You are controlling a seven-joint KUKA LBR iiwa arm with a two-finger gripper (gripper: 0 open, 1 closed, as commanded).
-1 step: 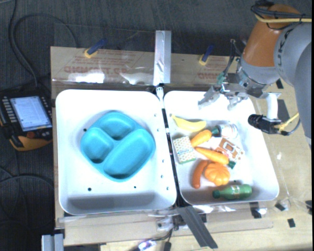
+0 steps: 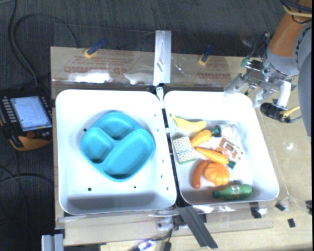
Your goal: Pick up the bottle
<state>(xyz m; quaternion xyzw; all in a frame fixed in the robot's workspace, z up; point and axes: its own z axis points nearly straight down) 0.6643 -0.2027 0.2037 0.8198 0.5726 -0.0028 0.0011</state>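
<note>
Green bottle (image 2: 232,192) lies on side at near edge of right bin (image 2: 261,140), below orange toy (image 2: 217,174). Pincer (image 2: 251,82) parked beyond far right corner, state cannot tell. Advice: descend across bottle's width, clear of bin wall.

You had one fixed camera above the bench (image 2: 293,156), looking down at a slant, far enough back to take in both white bins whole. The left bin (image 2: 68,140) and the right bin (image 2: 261,156) sat side by side across mid-frame. Dark floor filled the top and left margins. The arm (image 2: 285,35) entered at the upper right corner
</note>
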